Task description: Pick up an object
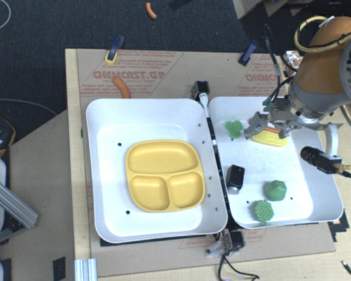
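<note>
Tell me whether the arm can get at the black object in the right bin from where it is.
Probably yes: the black object lies alone near the right bin's left wall, nothing on top, and the end effector hovers nearby.

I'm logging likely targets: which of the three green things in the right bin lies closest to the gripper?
The small green piece at the bin's upper left, just left of the gripper. The round green one and the bumpy one lie at the near edge.
</note>
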`<state>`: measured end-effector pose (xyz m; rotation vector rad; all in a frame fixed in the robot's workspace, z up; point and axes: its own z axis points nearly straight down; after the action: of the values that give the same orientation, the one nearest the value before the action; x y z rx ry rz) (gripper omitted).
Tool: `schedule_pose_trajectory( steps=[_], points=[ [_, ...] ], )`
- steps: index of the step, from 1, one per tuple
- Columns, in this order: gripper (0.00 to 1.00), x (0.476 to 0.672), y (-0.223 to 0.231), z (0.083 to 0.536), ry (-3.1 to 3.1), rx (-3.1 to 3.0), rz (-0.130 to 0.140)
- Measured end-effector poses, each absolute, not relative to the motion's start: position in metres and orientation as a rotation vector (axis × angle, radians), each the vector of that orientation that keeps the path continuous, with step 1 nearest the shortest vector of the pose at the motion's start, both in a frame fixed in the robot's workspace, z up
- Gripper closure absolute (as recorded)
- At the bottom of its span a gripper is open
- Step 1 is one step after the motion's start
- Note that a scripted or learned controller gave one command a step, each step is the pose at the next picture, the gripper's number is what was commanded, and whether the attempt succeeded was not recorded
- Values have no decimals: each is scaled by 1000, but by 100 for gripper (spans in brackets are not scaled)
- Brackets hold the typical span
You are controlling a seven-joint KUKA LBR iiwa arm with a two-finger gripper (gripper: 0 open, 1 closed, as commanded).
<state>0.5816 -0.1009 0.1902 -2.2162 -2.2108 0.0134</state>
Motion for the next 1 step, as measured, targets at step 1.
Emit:
schedule_pose_trajectory(
  steps=[1],
  points=[
    [0, 585, -101, 198, -2222, -2222, -1]
  ],
)
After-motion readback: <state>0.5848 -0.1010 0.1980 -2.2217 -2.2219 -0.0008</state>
